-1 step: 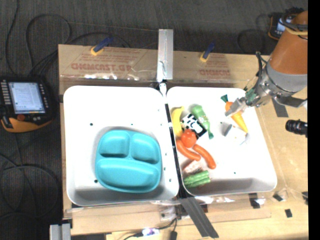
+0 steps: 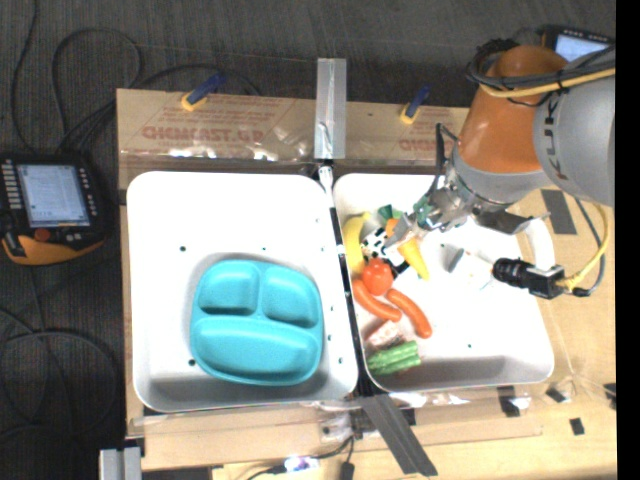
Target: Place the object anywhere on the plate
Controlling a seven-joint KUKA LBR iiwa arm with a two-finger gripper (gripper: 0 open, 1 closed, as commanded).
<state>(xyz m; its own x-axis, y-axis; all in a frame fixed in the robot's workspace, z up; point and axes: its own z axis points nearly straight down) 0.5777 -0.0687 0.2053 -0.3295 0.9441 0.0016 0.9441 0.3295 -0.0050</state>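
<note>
Ribbed green toy vegetable [image 2: 393,357] at right bin's near edge, smooth orange sausage shapes [image 2: 398,308] beside it; pincer [image 2: 428,215] low over toy pile, grip state cannot tell; glossy turquoise sectioned plate [image 2: 258,319] in left bin [image 2: 160,218]

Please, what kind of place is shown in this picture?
Probably a robotics lab bench. A grey arm with an orange band reaches over two white bins, one holding a blue plate and one toy food; a control pendant lies on the carpet.

Wooden bench [image 2: 140,423], two white bins side by side, left bin [image 2: 160,228], right bin [image 2: 500,338], touching mid-bench
</note>
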